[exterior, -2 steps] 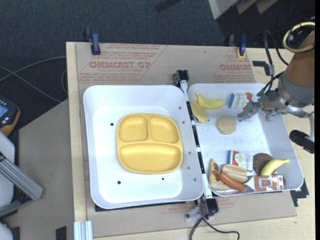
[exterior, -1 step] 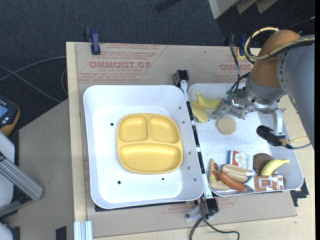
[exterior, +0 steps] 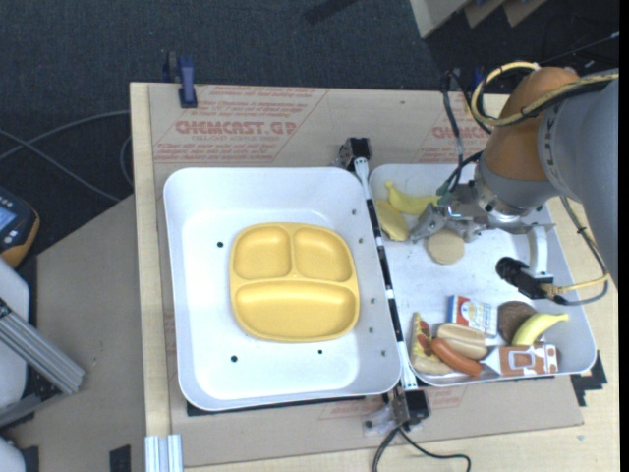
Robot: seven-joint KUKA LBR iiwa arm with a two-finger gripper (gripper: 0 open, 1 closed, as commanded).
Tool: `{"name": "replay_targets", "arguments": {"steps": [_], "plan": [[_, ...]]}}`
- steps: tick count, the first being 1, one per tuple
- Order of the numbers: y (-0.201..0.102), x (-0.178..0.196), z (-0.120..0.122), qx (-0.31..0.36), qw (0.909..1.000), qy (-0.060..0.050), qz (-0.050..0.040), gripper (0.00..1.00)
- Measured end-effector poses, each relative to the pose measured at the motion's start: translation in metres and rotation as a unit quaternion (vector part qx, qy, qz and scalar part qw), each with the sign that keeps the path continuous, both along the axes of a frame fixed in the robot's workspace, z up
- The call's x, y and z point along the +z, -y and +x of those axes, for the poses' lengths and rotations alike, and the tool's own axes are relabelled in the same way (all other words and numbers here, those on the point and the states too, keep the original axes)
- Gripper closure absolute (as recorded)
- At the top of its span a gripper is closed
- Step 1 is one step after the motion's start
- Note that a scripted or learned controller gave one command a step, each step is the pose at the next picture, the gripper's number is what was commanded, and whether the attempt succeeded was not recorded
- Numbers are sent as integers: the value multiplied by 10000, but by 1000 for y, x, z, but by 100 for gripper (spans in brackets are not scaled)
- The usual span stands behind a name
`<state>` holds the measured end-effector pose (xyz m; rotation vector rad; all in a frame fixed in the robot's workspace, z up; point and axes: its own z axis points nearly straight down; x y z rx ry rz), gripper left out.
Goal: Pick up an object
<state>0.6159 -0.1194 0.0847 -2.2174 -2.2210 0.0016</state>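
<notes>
Two white bins sit side by side; the right bin (exterior: 575, 293) holds the toy food. The arm (exterior: 550, 136) reaches in from three o'clock, gripper (exterior: 450, 216) low: the approach step, I judge. Next calls for settling squarely. The tan round piece (exterior: 445, 249) lies just at six o'clock of the jaws; their spread I cannot tell.

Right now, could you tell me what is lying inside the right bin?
The right bin holds a yellow banana-like toy and a tan disc near the gripper, plus a hot dog, small cartons and another banana. The arm covers the far corner.
</notes>
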Motion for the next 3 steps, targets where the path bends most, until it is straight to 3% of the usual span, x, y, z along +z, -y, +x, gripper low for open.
{"name": "replay_targets", "arguments": {"steps": [1, 2, 3], "plan": [[1, 11, 1, 2, 10000, 19, -9, 100], [-73, 111, -14, 31, 10000, 59, 0, 100], [-130, 141, -62, 27, 10000, 9, 13, 100]]}}
